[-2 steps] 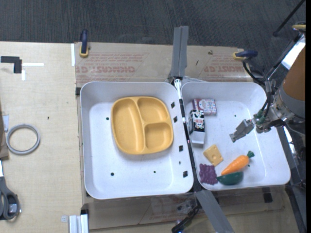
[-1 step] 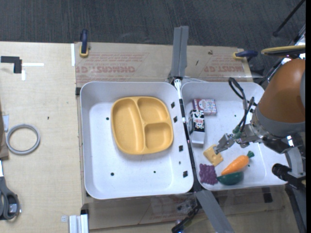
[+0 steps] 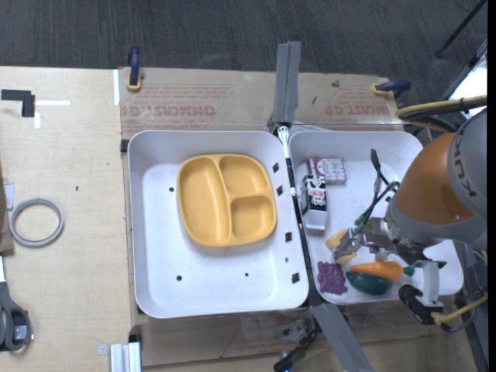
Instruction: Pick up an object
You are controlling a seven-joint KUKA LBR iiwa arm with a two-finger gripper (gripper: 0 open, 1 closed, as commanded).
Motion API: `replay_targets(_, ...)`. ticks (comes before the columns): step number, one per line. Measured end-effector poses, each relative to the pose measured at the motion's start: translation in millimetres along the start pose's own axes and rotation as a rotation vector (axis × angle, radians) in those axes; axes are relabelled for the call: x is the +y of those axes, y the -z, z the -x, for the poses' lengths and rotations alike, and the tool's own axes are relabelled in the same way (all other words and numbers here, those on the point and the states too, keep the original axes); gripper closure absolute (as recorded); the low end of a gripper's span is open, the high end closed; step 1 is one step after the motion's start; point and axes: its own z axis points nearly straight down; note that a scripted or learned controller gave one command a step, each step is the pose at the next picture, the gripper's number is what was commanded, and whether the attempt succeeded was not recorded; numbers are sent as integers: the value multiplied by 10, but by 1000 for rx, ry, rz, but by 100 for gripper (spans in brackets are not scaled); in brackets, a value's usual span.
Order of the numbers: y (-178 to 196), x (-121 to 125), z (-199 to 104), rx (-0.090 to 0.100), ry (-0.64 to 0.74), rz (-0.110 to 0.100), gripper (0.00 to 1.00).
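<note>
Camera view: gripper (image 3: pixel 353 242) low in right bin (image 3: pixel 353 142), whether spread or closed cannot tell. Yellow piece (image 3: pixel 338 240) touching its tip. Carrot (image 3: pixel 377 270) on green object (image 3: pixel 370 283) just below; purple grapes (image 3: pixel 332 277) lower left. Milk carton (image 3: pixel 315 198) and pink box (image 3: pixel 326 169) above-left. Yellow divided plate (image 3: pixel 226 200) well left, other bin (image 3: pixel 147 231).

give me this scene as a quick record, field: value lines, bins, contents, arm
left bin: yellow divided plate
right bin: milk carton, pink box, purple grapes, carrot, green item
arm: reaches over right bin
gripper: low, near a yellowish item; grasp unclear
bench left: tape ring, scissors
</note>
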Motion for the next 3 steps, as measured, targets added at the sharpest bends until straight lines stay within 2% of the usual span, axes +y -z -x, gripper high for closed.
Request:
replay_targets(1,57,-13,10,0,-2,-8,100)
replay_targets(2,1843,-2,-150,-4,-38,4,100)
replay_targets(3,1841,-3,-153,-4,-37,3,0)
